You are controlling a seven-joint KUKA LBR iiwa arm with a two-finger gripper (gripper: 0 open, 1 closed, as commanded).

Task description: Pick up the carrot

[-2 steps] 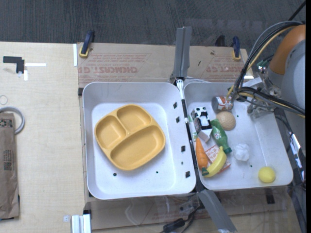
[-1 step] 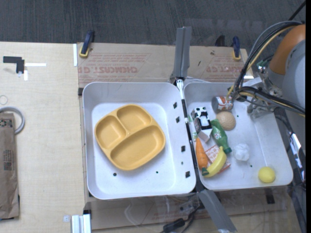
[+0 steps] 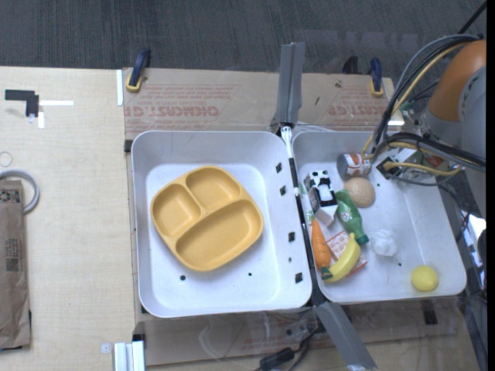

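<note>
Banana (image 3: 345, 260) and green bottle (image 3: 352, 216) crowd the carrot (image 3: 320, 243); end effector's grip state cannot be told

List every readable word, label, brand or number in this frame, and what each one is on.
"CHEMCAST GP", printed in red and seen upside down: on the brown sheet behind the left bin.
Red print on the brown sheet behind the right bin: too faint to read.
Brown paper bag: print too small.
Can and snack packet: labels blurred.
</note>
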